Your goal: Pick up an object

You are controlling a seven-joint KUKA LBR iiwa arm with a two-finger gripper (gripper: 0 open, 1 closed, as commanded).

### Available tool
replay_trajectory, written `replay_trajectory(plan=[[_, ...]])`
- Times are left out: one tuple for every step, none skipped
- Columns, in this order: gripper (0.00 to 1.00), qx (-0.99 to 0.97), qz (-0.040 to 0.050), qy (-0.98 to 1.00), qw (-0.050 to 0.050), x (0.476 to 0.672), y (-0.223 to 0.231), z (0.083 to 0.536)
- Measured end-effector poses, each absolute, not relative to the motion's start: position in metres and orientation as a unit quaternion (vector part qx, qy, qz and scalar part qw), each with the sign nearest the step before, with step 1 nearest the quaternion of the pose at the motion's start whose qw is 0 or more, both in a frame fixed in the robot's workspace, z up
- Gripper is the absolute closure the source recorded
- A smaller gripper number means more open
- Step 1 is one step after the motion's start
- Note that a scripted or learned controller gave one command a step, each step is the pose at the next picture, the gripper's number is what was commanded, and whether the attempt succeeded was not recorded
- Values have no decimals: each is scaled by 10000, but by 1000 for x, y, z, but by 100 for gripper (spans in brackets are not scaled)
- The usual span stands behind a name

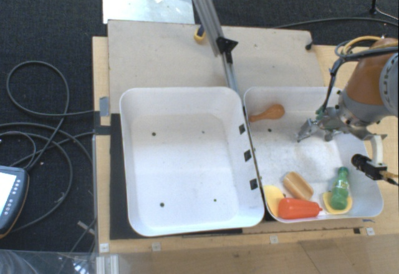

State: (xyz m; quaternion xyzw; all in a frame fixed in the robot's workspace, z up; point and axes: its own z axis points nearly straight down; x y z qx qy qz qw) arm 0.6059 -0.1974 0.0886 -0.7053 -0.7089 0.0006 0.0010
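We saw the tool (pixel 310 132) spread apart, gripping nothing, over the right bin (pixel 374 207), well clear of the green bottle (pixel 340 188).

text: none legible | labels: none | brands: none | numbers: none | signs: none

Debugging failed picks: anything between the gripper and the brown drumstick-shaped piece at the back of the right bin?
Nothing visible. The gripper hangs over bare bin floor, the brown piece lies apart toward the divider, and the other objects sit clustered at the right bin's near edge.
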Motion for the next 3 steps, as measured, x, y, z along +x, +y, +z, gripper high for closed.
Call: replay_trajectory(plan=[[100, -7046, -11, -7096, -21, 608, -198, 102], [100, -7051, -16, -7091, -30, 609, -200, 147], [100, -7049, -19, -7093, -38, 611, -200, 201]])
